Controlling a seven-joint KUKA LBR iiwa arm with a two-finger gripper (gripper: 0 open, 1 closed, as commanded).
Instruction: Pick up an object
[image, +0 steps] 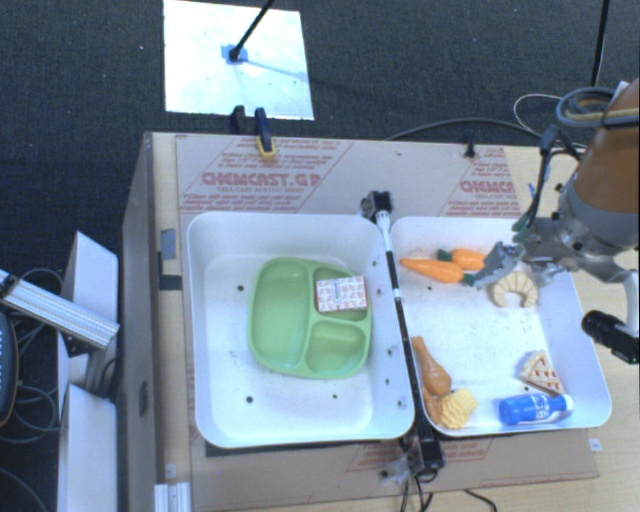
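Gripper (497, 265) low over the far edge of the right bin (590, 350), between carrot (433, 268) and croissant (515, 290); spread of the claw impossible to tell. Second carrot (466, 257) just behind. Chicken drumstick (431, 367) and yellow corn piece (458, 407) by the left wall, waffle wedge (541, 372) and blue bottle (533, 407) near the front right corner. Green divided tray (290, 330) with patterned cracker (341, 294) in the left bin (215, 330). "CHEMCAST GP" in red on the board (300, 165) behind
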